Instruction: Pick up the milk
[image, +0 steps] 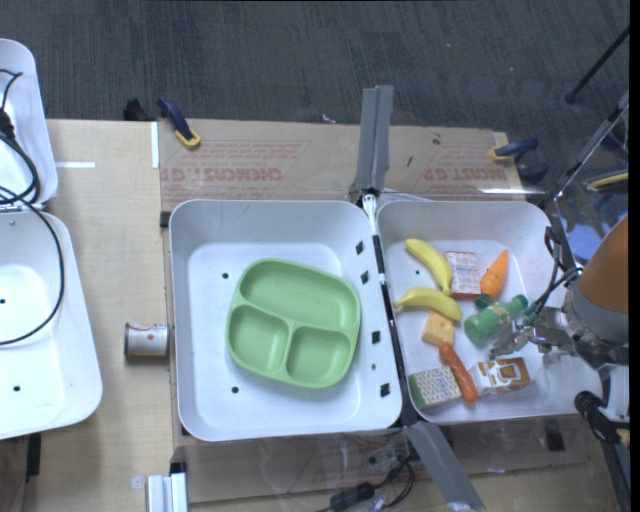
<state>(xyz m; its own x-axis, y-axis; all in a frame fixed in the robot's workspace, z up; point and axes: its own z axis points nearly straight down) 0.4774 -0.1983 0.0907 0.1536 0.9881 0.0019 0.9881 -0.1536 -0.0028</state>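
Observation:
The milk (506, 374), a small white carton with an orange-brown label, lies flat near the front of the right bin (530, 215). My gripper (520, 338) comes in from the right edge and hovers low just above and behind the carton, beside a green bottle (490, 318). Nothing shows between the fingers. The arm's orange band (610, 285) is at the right edge and hides the bin's right wall.
Two bananas (428, 262), a carrot (494, 272), a red-and-white packet (463, 272), a cheese wedge (438, 328), a red sausage (457, 370) and a green-printed box (432, 386) crowd the right bin. A green divided plate (292, 322) lies in the left bin (200, 300).

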